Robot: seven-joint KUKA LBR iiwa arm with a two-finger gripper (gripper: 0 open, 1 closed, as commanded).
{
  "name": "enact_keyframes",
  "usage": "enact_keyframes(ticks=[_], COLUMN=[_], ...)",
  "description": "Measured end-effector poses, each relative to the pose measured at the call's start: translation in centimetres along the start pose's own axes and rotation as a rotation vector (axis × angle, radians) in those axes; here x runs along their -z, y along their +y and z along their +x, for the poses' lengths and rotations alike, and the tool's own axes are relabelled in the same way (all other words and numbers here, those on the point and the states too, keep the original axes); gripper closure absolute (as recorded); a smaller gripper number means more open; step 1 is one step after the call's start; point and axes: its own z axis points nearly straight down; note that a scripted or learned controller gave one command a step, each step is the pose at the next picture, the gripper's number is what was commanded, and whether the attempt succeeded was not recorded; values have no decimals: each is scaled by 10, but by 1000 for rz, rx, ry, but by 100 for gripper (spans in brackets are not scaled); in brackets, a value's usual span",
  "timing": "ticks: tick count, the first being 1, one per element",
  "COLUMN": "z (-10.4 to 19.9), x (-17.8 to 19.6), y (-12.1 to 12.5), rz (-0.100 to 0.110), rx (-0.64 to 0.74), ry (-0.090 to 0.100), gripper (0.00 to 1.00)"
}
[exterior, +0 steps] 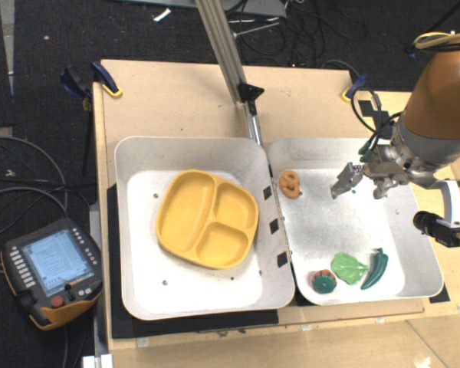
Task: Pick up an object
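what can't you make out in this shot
- Gripper: small and seen from above over the right bin; whether it holds anything is unclear.
- Small round toy: too small to identify.
- Arm: cut off by the right edge.
- Handheld controller: screen text too small to read.

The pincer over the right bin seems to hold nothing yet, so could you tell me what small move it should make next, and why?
Probably slide toward the pretzel and descend. The pincer hangs open above bare floor of the right bin, and the pretzel lies alone near it, while the green leaf, pepper and small toy crowd together at the near edge.
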Motion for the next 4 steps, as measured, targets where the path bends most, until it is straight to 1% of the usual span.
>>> enact_keyframes(ticks=[1,2,3,4], z=[0,2,11,12], x=[0,-61,-113,-145], y=[0,6,0,0], rz=[0,6,6,1], rx=[-1,-1,-1,-2], ry=[0,0,1,0], gripper=[0,0,0,0])
